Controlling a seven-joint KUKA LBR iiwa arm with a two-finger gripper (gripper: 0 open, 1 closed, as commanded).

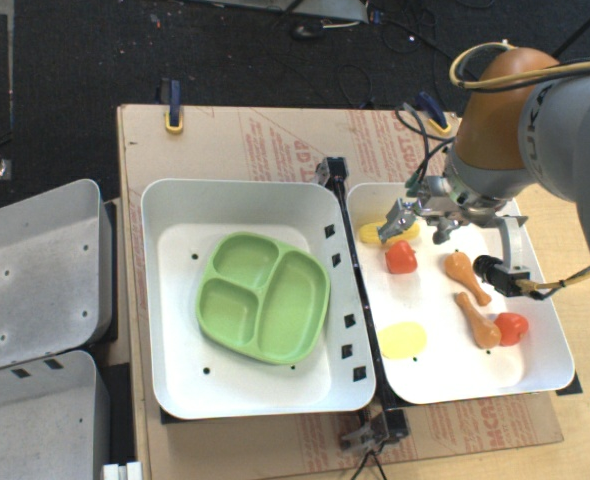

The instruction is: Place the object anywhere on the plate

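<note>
gripper [403,220] low over the yellow piece [377,233] at the right bin's upper left, likely a pick attempt; can't tell its opening or hold. green plate [263,297] sits centre-left, awaiting it.

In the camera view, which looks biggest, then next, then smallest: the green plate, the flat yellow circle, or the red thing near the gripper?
1. Green plate, by far the largest.
2. Flat yellow circle.
3. Red thing below the gripper, a little smaller than the circle.

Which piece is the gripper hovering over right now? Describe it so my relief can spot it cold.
Take the right bin, the one without the green plate. Near its far-left corner, under the gripper, a small red chunk lies beside a yellow piece. It is blocky and red, unlike the flat yellow disc nearer the camera.
</note>
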